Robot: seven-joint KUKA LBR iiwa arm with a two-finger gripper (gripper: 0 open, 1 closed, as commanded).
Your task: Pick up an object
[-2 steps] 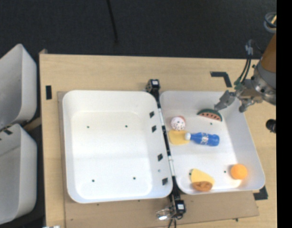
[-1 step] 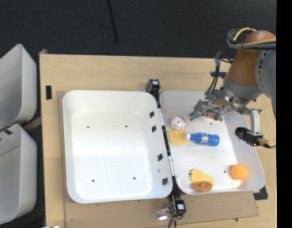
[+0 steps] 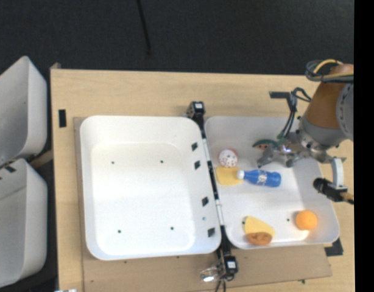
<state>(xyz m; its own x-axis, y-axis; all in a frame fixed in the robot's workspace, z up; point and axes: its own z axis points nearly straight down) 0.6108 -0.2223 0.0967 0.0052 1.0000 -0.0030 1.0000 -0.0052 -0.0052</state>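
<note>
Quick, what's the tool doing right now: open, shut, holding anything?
Tool: open, fingers spread, nothing between them; it sits just above the blue plastic bottle in the right white bin.

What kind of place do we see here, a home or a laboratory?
Most likely a robot laboratory set up for grasping tests. Two white bins sit on a wooden bench, a grey and orange arm reaches in, and small objects such as a blue bottle lie loose.
</note>
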